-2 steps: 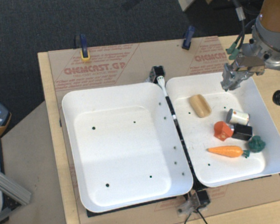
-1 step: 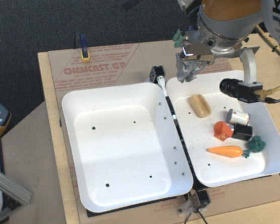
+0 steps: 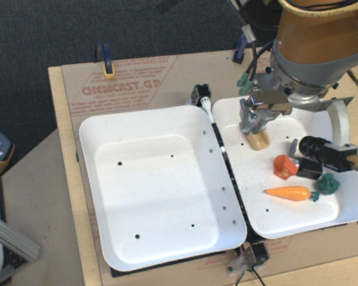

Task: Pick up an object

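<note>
- Tan block (image 3: 258, 141) is lying in the upper left part of the right bin (image 3: 273, 221), near the edge that bin shares with its neighbour.
- Tabletop (image 3: 88, 247), a brown board with red lettering along its far side, is carrying both bins; a blue clamp (image 3: 107, 58) is gripping its far edge.
- Left bin (image 3: 150, 194) is sitting on the left half of the board, with its right rim running alongside the right bin's left rim.
- Tool (image 3: 253, 125) is hanging directly over the tan block, its tip meeting or nearly meeting the block's top. From this angle I cannot tell how far open it is, or whether it is actually gripping the block.
- Arm (image 3: 319, 18), grey with a wide orange band, is reaching in from the upper right and looming over the right bin's far end.
- Red piece (image 3: 285, 167) is resting to the lower right of the tan block, apart from it.
- Carrot (image 3: 289, 193) is lying just below the red piece, pointing left.
- Dark green lump (image 3: 328, 183) is sitting at the carrot's right end, near the bin's right wall.
</note>
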`<state>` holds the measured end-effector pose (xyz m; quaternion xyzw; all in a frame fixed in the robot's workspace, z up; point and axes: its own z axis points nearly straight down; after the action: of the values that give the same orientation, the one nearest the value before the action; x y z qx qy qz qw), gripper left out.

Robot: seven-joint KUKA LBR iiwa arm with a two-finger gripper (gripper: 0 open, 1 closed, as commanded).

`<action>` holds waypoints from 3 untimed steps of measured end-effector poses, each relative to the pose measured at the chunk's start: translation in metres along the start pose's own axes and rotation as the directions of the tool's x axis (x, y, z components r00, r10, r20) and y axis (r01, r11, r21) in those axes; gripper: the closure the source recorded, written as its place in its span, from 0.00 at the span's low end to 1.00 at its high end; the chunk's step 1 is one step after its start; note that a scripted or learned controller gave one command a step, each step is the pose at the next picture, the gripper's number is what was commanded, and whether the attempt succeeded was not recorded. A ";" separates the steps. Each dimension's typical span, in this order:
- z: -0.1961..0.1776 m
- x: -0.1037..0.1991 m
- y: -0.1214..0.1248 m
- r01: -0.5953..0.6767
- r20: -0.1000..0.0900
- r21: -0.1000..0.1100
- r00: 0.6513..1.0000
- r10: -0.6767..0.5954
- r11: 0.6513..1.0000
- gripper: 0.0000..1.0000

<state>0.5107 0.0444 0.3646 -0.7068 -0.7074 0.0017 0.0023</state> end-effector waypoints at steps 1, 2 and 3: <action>-0.020 0.061 -0.005 0.002 0.000 -0.009 1.000 -0.002 1.000 1.00; -0.012 0.081 -0.033 0.001 0.001 -0.001 1.000 -0.001 1.000 1.00; -0.098 0.099 -0.031 0.003 -0.003 -0.017 1.000 -0.003 1.000 1.00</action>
<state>0.4799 0.1438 0.4632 -0.7058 -0.7084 -0.0055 -0.0025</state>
